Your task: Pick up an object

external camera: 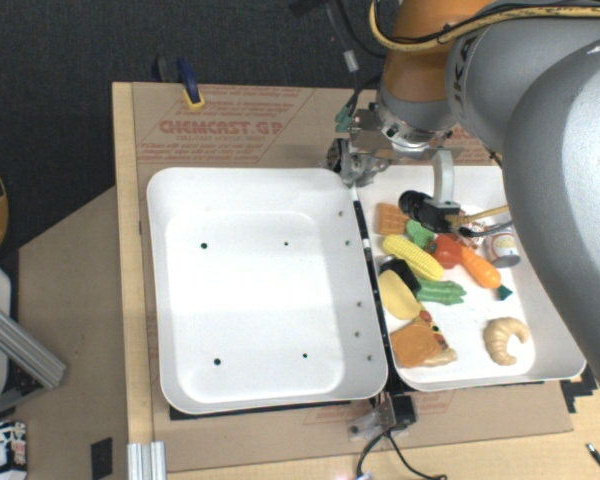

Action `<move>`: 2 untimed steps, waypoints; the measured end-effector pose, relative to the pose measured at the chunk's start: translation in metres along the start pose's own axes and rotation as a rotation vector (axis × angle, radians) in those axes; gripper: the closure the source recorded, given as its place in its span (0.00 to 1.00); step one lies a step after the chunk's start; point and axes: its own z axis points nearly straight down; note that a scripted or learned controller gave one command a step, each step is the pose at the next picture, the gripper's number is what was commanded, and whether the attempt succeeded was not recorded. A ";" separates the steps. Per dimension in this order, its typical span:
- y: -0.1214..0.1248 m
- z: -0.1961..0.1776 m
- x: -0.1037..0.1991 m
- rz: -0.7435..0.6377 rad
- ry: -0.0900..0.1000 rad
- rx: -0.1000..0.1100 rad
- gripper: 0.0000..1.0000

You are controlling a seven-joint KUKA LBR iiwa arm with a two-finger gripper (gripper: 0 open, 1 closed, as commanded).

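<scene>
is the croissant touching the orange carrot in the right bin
Apart. The camera view shows bare white bin floor between the croissant near the bin's front and the carrot further back.

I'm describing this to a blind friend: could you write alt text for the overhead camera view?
A grey robot arm with an orange band reaches in from the right, its gripper at the far edge where two white bins meet. The right bin holds toy food, including a corn cob, carrot and croissant. The left bin sits beside it.
</scene>
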 end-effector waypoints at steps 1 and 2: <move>0.002 -0.067 0.069 0.003 -0.002 -0.010 1.00; 0.002 -0.147 0.153 0.000 0.001 -0.014 1.00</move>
